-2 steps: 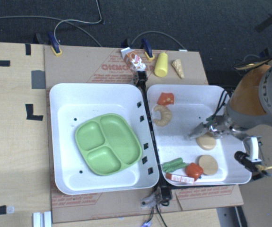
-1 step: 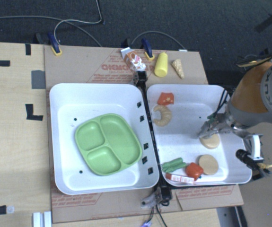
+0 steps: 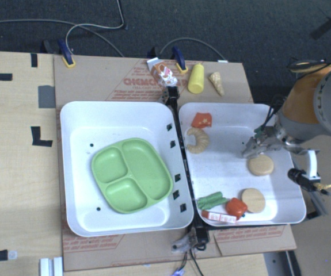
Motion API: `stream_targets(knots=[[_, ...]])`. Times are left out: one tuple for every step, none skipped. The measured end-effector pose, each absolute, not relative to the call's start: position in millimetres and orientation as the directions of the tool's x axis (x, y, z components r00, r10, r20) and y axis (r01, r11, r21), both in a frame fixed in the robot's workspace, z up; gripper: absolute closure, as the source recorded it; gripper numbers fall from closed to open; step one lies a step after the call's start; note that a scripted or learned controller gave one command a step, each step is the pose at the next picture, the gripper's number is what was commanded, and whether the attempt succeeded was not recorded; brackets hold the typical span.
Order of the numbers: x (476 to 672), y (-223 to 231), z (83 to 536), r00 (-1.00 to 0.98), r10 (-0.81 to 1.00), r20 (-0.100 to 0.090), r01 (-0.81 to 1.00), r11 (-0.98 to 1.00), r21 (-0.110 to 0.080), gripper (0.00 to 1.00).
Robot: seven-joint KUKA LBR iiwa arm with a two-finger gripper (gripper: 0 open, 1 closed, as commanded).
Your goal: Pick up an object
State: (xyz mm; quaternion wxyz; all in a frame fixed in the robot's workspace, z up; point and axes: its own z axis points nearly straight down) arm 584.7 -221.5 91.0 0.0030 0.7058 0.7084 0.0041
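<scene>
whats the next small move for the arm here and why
Probably a short drop straight down and slightly toward the round tan cookie. The gripper sits in the right bin just above and left of it, nothing visibly held, and the cookie lies apart from the other cookie and the ring-shaped pastry, so it looks the nearest target.

The cardboard-covered bench (image 3: 125, 82) bears two white bins (image 3: 76, 171) (image 3: 280, 209) and a yellow bottle (image 3: 196, 78).

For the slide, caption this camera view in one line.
Gripper poised beside a tan disc in the right bin.
</scene>
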Motion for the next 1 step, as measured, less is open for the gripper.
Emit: stream_targets(knots=[[648.5,-148.3,86.0,-0.003,1.0,0.001,1.0,0.003,0.005,1.0]])
